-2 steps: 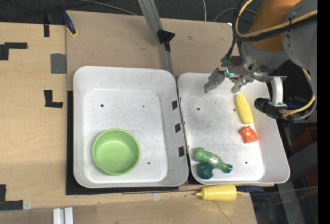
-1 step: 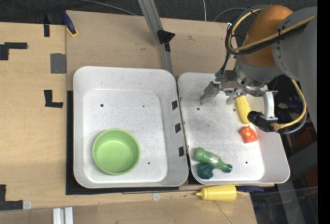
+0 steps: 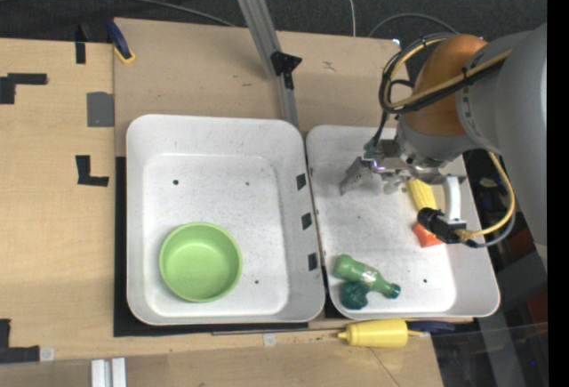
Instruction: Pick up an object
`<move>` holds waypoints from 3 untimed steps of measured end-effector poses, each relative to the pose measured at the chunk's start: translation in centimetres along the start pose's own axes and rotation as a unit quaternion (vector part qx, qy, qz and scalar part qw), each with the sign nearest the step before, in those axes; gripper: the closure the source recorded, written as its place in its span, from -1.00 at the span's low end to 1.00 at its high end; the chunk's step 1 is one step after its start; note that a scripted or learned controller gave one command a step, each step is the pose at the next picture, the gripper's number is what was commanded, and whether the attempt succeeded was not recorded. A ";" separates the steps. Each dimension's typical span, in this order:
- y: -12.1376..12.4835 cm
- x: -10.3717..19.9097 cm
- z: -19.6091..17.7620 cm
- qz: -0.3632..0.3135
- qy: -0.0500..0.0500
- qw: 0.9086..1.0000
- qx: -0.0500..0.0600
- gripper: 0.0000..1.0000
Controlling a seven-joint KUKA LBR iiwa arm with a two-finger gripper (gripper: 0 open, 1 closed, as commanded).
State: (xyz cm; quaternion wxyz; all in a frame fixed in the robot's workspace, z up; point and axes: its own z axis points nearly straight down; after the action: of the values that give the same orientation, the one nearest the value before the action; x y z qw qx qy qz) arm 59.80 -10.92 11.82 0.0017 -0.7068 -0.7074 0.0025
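Note:
My gripper (image 3: 370,180) hangs over the back of the right bin (image 3: 356,225), open, with nothing between its fingers. A grey finger (image 3: 350,177) points down to the left. Just right of the gripper lies a yellow object (image 3: 419,193), partly hidden by the wrist. An orange object (image 3: 426,236) lies below that. A green bottle (image 3: 364,274) lies on its side at the bin's front, apart from the gripper, with a dark teal piece (image 3: 354,294) touching it.
The left bin (image 3: 213,145) holds a green bowl (image 3: 201,262) at its front left. A yellow squeeze bottle (image 3: 377,334) lies on the bench just past the right bin's front rim. A grey pole (image 3: 258,12) slants up behind the bins.

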 end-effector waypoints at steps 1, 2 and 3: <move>0.0 0.0 3.1 -0.001 0.000 1.000 -0.002 -1.00; 0.0 0.1 2.0 -0.001 0.000 1.000 -0.002 1.00; -0.3 0.9 -4.0 0.000 0.000 1.000 -0.005 1.00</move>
State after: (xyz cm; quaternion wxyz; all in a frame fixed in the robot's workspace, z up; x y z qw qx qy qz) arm 59.54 -10.06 15.81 -0.0015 -0.7064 -0.7078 -0.0013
